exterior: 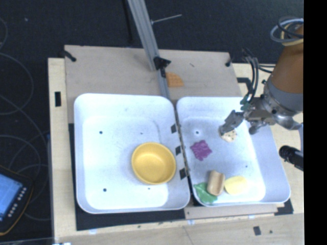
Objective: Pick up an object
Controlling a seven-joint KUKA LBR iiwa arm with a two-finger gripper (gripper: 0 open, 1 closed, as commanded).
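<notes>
Nearest the camera, in my right-hand bin [265, 152], a green scrap [203, 193], a tan cylinder [215, 182] and a yellow block [235, 185] huddle at the front edge. Beyond them lies a purple piece [201, 149]. The left bin [92, 116] holds a yellow bowl [153, 163]. Farther back, my gripper [239, 124] hangs over the right bin; between my closed fingers sits a small pale object [229, 135].

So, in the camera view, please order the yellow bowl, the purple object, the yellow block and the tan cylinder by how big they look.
1. yellow bowl, clearly the largest.
2. yellow block and tan cylinder: they look about alike, so I do not rank them.
3. purple object, slightly smaller, though the difference is small.
</notes>
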